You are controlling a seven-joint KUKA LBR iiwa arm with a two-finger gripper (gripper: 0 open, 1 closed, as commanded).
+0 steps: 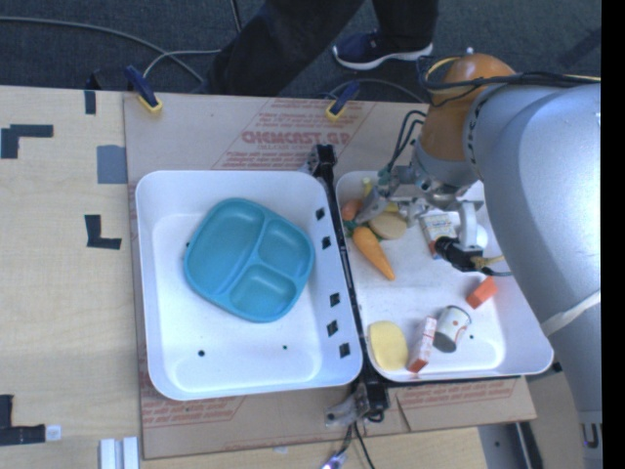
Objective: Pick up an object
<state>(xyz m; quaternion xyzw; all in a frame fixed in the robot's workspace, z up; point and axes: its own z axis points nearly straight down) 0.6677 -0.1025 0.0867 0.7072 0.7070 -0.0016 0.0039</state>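
Tapered orange carrot (373, 250), smooth white bin (508, 352)

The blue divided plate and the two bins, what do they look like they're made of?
The blue divided plate looks like moulded plastic with a matte finish: uniform colour, soft rounded compartment ridges. The left bin and right bin seem to be smooth white plastic with rounded rims, though thin coated metal can't be excluded.

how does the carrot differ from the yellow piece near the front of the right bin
The carrot is orange, long and tapered, lying at a slant near the bin's divider. The yellow piece is pale yellow, broad and rounded, with no point. The carrot sits in the cluster of items by the end effector; the yellow piece lies farther from it, next to a small red-and-white tube. Both lie flat in the right bin.
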